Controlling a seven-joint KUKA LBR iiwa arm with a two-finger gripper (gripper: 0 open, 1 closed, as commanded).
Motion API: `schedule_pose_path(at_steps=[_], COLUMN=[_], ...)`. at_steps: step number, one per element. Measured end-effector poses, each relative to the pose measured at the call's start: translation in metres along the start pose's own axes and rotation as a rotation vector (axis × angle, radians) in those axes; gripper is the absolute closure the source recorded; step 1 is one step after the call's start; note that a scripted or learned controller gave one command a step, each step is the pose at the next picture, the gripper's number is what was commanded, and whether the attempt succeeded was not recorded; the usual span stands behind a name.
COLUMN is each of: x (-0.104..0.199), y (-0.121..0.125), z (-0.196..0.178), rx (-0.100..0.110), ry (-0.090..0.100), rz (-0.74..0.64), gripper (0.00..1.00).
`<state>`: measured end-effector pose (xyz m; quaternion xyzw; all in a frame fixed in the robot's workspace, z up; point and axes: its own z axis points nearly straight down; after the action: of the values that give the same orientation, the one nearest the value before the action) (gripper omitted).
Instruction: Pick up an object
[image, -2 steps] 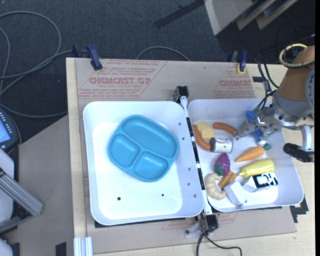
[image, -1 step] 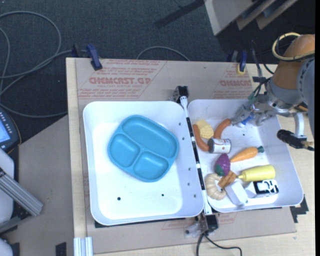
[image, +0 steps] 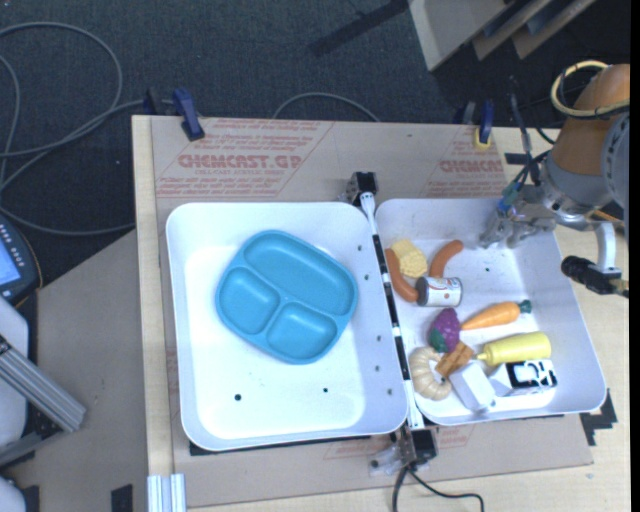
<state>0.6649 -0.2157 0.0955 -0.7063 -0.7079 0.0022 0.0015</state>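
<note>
Objects for picking lie clustered in the right bin (image: 590, 375), all toward the lower left of the hand (image: 508, 226) as the camera sees it. Nearest to the hand is the small sausage (image: 445, 256), lying aslant with its long axis running from lower left to upper right, so its upper end points roughly at the hand. Just beside it sits a yellow corn piece (image: 409, 258), and below that a small can (image: 440, 291) on its side. Farther off lie the carrot (image: 494, 316), its long axis nearly level across the bin, then a purple piece (image: 445, 327), a yellow bottle (image: 515, 348) and a black-and-white box (image: 530, 375). The hand hovers over the bin's upper right corner, apart from every item and holding nothing; whether it is spread or closed I cannot tell from this view. My judgement: a short travel down and left reaches the sausage first. The left bin (image: 190, 300) carries a blue divided plate (image: 287, 295), well apart from the hand.
</note>
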Motion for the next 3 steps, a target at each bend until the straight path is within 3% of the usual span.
schedule_pose_path(at_steps=[1,2,3], x=[0.087,0.151,0.146], y=[0.005,-0.103,-0.098], z=[-0.122,-0.087,-0.089], rx=[-0.021,0.006,-0.004], ry=[0.000,0.006,0.001], rz=[-0.007,-0.002,0.003], gripper=[1.00,1.00,0.00])
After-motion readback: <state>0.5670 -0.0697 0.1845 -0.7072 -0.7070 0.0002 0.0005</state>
